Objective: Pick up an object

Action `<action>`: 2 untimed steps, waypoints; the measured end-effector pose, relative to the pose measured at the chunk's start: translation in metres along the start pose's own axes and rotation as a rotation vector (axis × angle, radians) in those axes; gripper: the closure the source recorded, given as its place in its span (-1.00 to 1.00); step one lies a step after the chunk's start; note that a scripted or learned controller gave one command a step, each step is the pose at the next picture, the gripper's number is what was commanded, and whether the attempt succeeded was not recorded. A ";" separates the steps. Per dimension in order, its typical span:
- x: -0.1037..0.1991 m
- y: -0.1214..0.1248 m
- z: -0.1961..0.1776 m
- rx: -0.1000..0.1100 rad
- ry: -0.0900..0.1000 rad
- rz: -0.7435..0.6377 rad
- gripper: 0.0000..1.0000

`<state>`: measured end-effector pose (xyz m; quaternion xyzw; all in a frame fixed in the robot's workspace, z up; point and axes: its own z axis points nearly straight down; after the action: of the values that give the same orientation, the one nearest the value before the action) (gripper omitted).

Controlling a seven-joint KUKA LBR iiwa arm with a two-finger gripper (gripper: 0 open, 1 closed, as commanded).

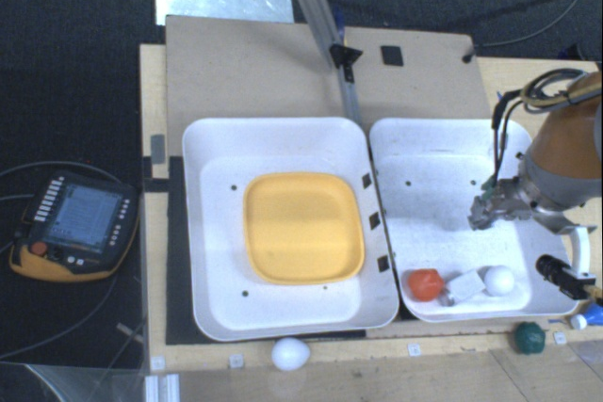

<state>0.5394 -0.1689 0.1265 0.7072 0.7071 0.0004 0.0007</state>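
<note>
A grey KUKA arm (pixel 563 160) with an orange band reaches in from the right over the right-hand white bin (pixel 424 146), its gripper (pixel 482 214) low above the bin's bare floor near the middle. Whether the gripper is released or clenched cannot be told from this angle; nothing is seen in its grasp. The candidate objects lie apart from it along the bin's near edge: a red-orange ball (pixel 424 284), a small white-grey piece (pixel 464 287) just beside it, and a white ball (pixel 498 280) touching that piece. The left-hand bin (pixel 212 231) holds a yellow square plate (pixel 304 227). Outside the bins, a white egg-shaped object (pixel 290 353) and a dark green ball (pixel 529 337) rest on the bench, and a teach pendant (pixel 75 224) sits on the floor at left.
</note>
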 end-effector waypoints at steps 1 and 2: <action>0.005 0.000 -0.062 -0.004 -0.001 -0.001 1.00; 0.012 0.005 -0.121 -0.005 0.000 -0.002 1.00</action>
<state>0.5440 -0.1569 0.2477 0.7065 0.7077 0.0019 0.0025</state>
